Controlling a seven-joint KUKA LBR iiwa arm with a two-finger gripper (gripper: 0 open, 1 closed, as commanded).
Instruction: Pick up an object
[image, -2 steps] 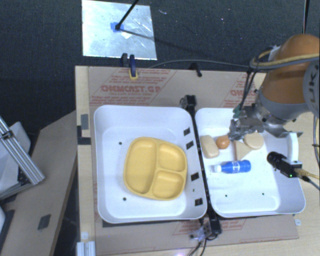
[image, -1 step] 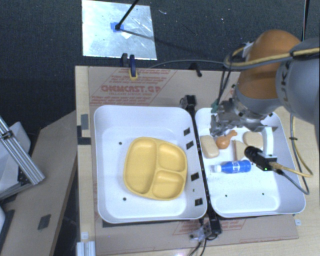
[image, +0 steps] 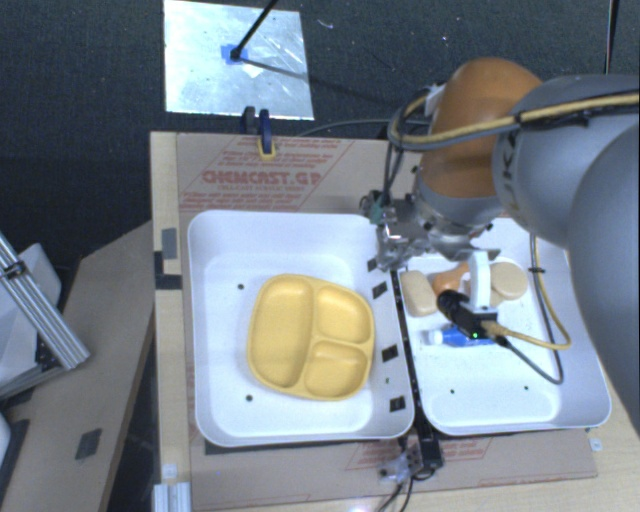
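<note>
Jaws first, and we cannot tell whether they stand apart or together: the wrist's bulk covers them. Biggest in view is the grey arm (image: 580, 180), reaching in from the right and bent down over the right bin (image: 500, 392), so the gripper (image: 442, 265) sits low at that bin's far corner, where the small pieces cluster. Next door, the left bin (image: 225, 290) carries a yellow divided plate (image: 310, 335), lying flat, well apart from the action. Then the small stuff: a pale round piece (image: 508, 281), a tan block (image: 418, 296) against the dividing wall, and an orange bit (image: 452, 272) between them. We judge the tan block the likeliest target, and nothing looks lifted yet.
</note>
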